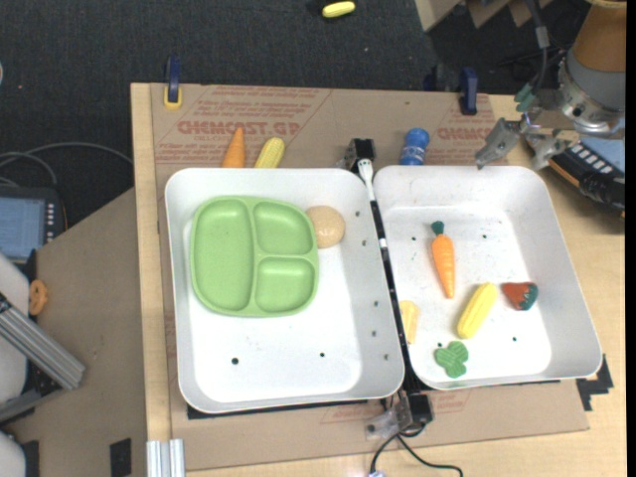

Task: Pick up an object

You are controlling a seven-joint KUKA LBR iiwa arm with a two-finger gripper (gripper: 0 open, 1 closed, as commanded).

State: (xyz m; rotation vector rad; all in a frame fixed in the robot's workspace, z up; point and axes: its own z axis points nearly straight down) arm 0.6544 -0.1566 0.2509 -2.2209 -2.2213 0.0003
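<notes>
The right bin [542, 222] holds an orange carrot [442, 259], a yellow corn cob [476, 309], a red strawberry [519, 295], a green broccoli [451, 358] and a pale yellow piece [408, 321] by its left wall. My gripper [519, 148] hangs over the bin's back right corner, well above and behind these toys. Its fingers [494, 146] are spread open with nothing between them.
The left bin [288, 366] carries a green divided plate [253, 256] and a beige round piece [325, 226]. Behind the bins, on the board, lie a small carrot [234, 149], a yellow piece [269, 152], a black clip [360, 152] and a blue bottle [415, 147].
</notes>
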